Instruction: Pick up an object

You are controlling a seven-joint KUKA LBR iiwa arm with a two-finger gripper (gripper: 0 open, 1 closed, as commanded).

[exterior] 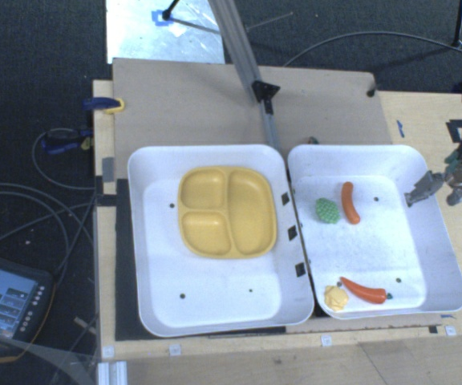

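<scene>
The yellow lump [336, 297] and long orange sausage [365, 291] lay at the right bin's [435, 251] near edge, the green piece [326, 210] and short sausage [349, 203] farther back. Beyond them the tool [438, 186] hovered over the far rim; whether it was spread I cannot tell. It should probably descend centred over one isolated piece

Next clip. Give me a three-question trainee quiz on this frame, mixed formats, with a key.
1. True or false: the yellow divided plate lies in the left bin.
2. Multiple choice: what lies right beside the green item? A) the upright orange sausage B) the pale yellow item C) the plate.
3. Fill in: the hand is over the right bin's ____ rim.

Key: 1 true. 2 A. 3 right; it holds nothing that shows.
</scene>
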